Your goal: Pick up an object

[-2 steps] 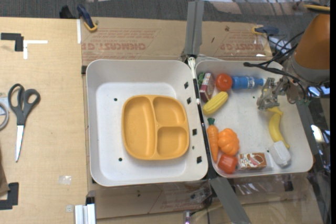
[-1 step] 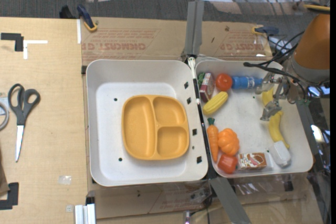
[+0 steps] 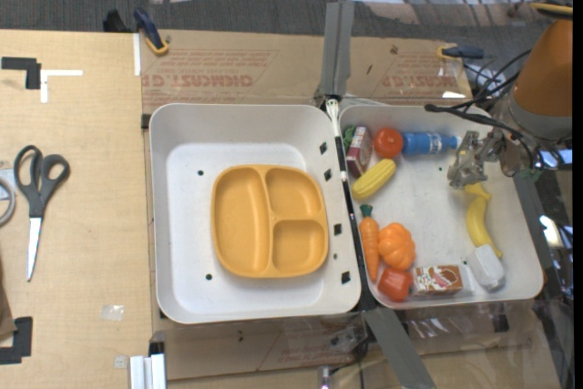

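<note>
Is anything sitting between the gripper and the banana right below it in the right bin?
Nothing visible does. The gripper hangs just above the upper end of the banana in the right bin, with bare bin floor around them. The blue bottle lies off to the side, and a white block sits at the banana's far end.

The grey robot arm with its orange band (image 3: 550, 73) is cut off by the right edge of the frame, so only its wrist end shows. Its metal two-finger gripper (image 3: 466, 167) is small and tangled with dark cables; whether the fingers are apart or together cannot be told. The top end of the yellow plastic banana (image 3: 478, 219) sits under the gripper, and contact between them is unclear. The small red-and-white carton (image 3: 358, 148) is partly hidden by the bin's dividing wall. A round metal object (image 3: 5, 199) is cut off by the left edge.
</note>
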You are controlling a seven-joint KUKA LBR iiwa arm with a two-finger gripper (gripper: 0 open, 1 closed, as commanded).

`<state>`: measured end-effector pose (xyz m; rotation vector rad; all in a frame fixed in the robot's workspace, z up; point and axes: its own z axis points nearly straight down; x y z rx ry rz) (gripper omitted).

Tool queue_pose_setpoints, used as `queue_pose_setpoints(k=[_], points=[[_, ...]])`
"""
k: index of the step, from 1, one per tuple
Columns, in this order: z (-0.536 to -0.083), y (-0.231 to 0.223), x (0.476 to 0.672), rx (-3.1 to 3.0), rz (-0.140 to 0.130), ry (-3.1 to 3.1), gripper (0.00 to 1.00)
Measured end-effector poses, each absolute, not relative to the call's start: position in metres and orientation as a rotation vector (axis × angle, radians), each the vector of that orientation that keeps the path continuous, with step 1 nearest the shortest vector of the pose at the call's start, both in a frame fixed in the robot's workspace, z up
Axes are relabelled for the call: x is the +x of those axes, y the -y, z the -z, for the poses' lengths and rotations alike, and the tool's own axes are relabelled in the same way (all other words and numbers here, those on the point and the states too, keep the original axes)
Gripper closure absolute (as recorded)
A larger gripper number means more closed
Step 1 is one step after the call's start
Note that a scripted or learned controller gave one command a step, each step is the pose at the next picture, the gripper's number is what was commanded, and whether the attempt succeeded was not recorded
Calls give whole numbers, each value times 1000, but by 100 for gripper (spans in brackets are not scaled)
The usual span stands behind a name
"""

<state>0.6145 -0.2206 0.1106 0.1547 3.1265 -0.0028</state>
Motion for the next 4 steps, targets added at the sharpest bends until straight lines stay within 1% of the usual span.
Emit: queue_pose_setpoints(k=[1, 2, 3, 4], points=[[-111, 220, 614, 154, 3, -3127, 0], [-91, 221, 612, 285, -1, -3127, 0], [-101, 221, 613, 281, 1, -3122, 100], [-101, 221, 613, 281, 1, -3123, 0]])
